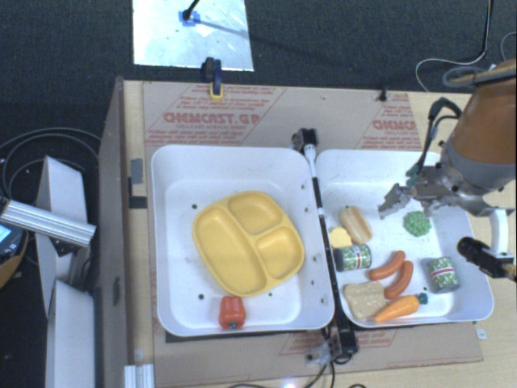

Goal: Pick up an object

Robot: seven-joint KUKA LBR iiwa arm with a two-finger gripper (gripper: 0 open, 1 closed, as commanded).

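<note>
Glossy yellow plastic tray point(247, 242) in smooth white bin point(174, 217).

Right bin point(485, 301): bare floor at 12 o'clock; 2 sausages point(394, 272), 2 cans point(353, 257), toast point(364, 297) and carrot point(397, 308) crowd 6 o'clock.

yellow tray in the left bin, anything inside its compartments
The yellow divided tray shows three compartments, all bare yellow plastic with nothing in them. A red toy pepper lies outside it, on the floor of the left bin. Whatever is beneath the tray is covered.
</note>
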